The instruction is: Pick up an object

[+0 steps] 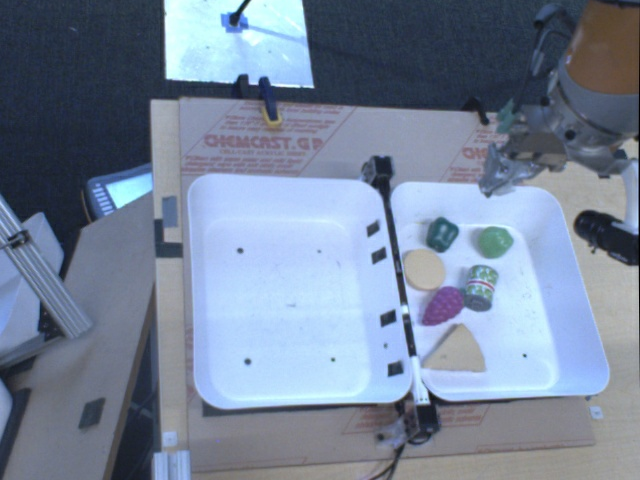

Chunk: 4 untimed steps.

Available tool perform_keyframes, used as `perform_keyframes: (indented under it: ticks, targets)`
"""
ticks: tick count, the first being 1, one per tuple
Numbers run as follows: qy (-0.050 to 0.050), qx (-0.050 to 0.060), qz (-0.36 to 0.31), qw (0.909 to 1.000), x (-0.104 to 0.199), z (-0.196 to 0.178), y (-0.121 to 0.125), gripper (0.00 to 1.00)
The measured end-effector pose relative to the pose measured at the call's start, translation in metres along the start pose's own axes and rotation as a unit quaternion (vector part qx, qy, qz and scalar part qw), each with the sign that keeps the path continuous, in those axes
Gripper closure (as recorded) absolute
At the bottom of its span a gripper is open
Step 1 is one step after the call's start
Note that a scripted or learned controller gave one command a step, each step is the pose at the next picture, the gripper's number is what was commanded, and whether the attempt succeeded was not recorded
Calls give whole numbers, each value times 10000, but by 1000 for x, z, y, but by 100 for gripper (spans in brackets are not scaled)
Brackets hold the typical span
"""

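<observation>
Wedge [456,351] far from gripper [497,182]

The gripper [497,180] hangs over the far rim of the right bin [560,298]. That bin holds a dark green pepper [442,234], a green ball [494,241], a tan disc [424,269], a small can [481,287], purple grapes [443,306] and a tan wedge [456,351]. The left bin [290,288] adjoins it.

Grey arm [585,118] — orange band, metal hand [497,183].

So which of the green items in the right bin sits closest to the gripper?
The dark green pepper, left of the lighter green ball, lies a little nearer the gripper.
</observation>
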State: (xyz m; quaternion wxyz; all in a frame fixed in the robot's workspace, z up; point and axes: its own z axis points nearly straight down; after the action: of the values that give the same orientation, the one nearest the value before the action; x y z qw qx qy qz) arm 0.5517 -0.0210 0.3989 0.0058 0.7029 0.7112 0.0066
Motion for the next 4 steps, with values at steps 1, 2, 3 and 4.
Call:
perform_keyframes:
  ticks: [1, 2, 3, 4]
  targets:
    - [4, -19, 10, 10000, 41, -145, 14, 100]
    - [-7, 164, 15, 9999, 104, 79, -15, 100]
    - [20, 2, 18, 10000, 140, -60, -21, 100]
    - [28, 21, -6, 10000, 237, -141, 21, 100]
